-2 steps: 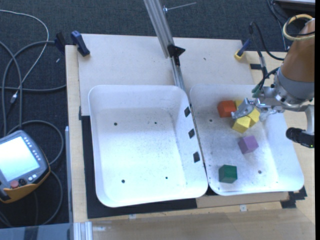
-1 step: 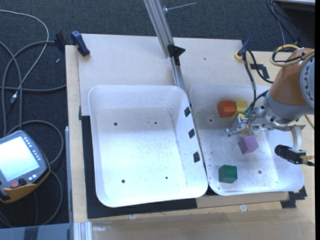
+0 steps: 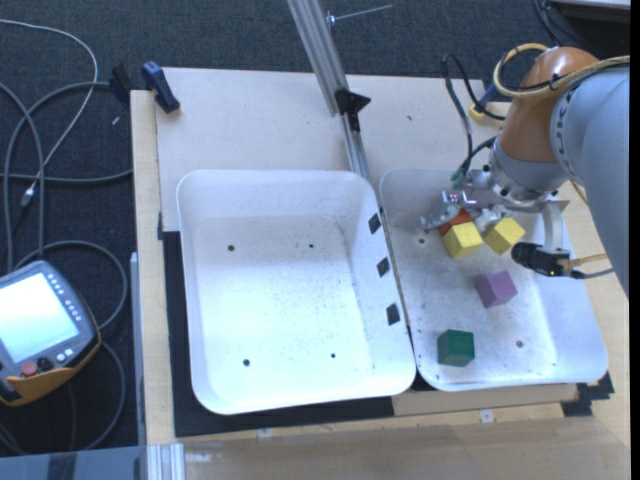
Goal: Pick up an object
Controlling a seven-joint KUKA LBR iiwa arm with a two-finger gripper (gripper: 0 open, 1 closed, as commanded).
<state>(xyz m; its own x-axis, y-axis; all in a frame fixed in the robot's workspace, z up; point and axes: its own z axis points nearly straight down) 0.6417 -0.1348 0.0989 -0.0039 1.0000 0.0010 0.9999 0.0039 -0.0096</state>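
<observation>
My gripper [image 3: 452, 215] is low over the far part of the right bin [image 3: 560, 363], hanging from the grey arm with its orange band. Directly at its tip lies a yellow block [image 3: 461, 240], touching or nearly touching it; I cannot tell whether the block is held. A second yellow block [image 3: 504, 234] sits just to the right, under the wrist. A purple block [image 3: 495, 288] lies nearer the middle of the bin, and a green cube [image 3: 456, 347] rests near the bin's front edge.
The left bin [image 3: 200, 268] stands beside the right one, with small black clips [image 3: 384, 266] along the shared wall. A slanted metal pole [image 3: 318, 43] rises behind the bins. A black cable end [image 3: 540, 259] hangs by the wrist.
</observation>
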